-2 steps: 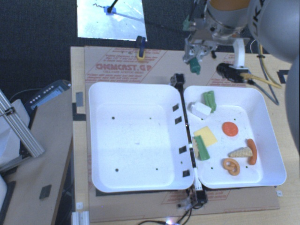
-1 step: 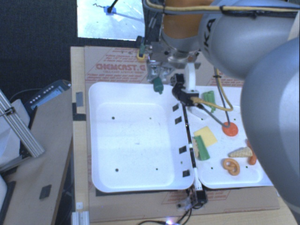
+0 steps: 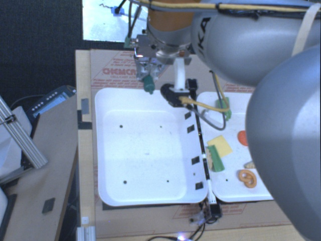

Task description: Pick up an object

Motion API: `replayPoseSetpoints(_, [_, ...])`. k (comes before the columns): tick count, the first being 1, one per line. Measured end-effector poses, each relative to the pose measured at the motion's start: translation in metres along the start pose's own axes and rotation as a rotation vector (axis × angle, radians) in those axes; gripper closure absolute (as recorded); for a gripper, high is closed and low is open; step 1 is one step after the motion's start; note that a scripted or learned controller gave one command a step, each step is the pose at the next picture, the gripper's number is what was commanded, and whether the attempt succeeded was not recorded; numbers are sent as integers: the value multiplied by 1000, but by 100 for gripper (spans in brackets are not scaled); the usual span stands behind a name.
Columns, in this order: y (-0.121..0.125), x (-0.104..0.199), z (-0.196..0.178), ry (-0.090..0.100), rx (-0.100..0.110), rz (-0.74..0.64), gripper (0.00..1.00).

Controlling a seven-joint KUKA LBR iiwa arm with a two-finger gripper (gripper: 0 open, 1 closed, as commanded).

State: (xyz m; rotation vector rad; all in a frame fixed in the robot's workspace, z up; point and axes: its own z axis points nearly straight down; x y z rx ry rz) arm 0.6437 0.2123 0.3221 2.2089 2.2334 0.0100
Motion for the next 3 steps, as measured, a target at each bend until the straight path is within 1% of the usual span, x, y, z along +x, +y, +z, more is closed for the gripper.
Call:
replayPoseSetpoints(1, [5,17,44,-4,6,5,100])
replayPoseSetpoints(2, [24,22,74,-4,3,4,100])
replayPoseSetpoints(3, [25,21,92,-5,4,5,100])
